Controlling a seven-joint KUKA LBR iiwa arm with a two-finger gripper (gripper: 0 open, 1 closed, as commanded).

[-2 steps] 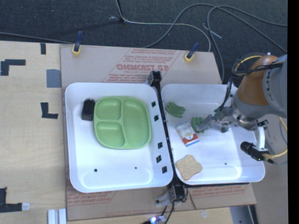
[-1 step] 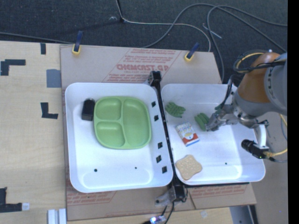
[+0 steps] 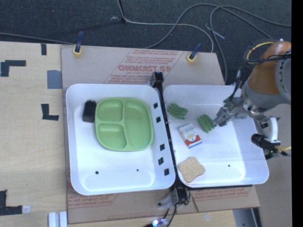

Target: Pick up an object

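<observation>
one fixed camera looks down at a slant from above the bench (image 3: 28, 126) — far enough to take in both the left bin (image 3: 75, 141) and right bin (image 3: 236, 169) whole — with the arm (image 3: 267, 79) entering from the right edge.

Arm (image 3: 271, 82): rounded grey housing with 1 orange band above the wrist. Black and yellow cables loop over the orange section. Gripper (image 3: 221, 119): narrow grey metal assembly tapering toward its tip. A white bracket with a black fitting hangs below the wrist.
</observation>
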